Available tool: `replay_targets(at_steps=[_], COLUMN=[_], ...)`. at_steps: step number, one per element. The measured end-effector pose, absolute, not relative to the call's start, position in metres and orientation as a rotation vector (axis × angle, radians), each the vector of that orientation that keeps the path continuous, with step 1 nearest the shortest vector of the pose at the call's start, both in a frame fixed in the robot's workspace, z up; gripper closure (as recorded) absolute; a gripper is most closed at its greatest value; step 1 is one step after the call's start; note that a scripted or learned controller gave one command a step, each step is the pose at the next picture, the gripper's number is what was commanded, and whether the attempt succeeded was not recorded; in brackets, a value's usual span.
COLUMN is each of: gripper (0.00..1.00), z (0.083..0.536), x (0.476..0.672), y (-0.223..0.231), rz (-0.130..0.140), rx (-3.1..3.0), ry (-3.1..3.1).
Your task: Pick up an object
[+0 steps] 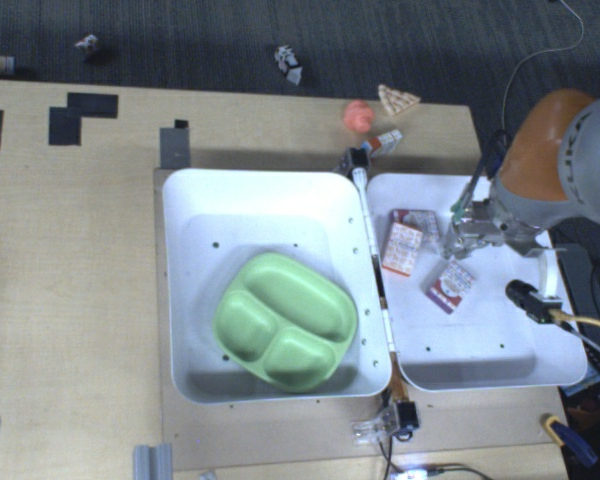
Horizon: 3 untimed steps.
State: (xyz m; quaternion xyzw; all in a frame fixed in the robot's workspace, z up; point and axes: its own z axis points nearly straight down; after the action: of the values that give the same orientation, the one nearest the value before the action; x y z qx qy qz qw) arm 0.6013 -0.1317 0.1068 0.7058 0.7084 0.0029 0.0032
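Note:
In the right bin (500, 363) lie three small things. A red and white carton (402, 248) is at the left, a greyish packet (420, 220) sits just behind it, and a dark red and white packet (450, 287) lies near the middle. My gripper (458, 251) hangs low over the bin, just above and behind the dark red packet and to the right of the carton. I see nothing between its fingers. A green divided plate (285, 318) lies tilted in the left bin (195, 218).
Behind the bins on the bench lie a pink ball (358, 116), a toy pizza slice (398, 99) and a small tube (382, 144). The divider rims of the two bins meet at the middle (375, 268). The arm's grey and orange body (560, 168) overhangs the right bin's far corner.

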Motion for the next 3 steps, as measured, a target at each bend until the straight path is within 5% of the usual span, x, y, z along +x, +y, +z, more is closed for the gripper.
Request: replay_targets(at_steps=[1,2,3], gripper=[0.00,0.00,1.00], z=[0.107,0.087,0.098], x=[0.601,0.540,0.542], y=[-0.132,-0.098,-0.097], rz=[0.009,0.008,0.013], rx=[2.213,2.216,2.212], ry=[2.221,2.217,2.216])
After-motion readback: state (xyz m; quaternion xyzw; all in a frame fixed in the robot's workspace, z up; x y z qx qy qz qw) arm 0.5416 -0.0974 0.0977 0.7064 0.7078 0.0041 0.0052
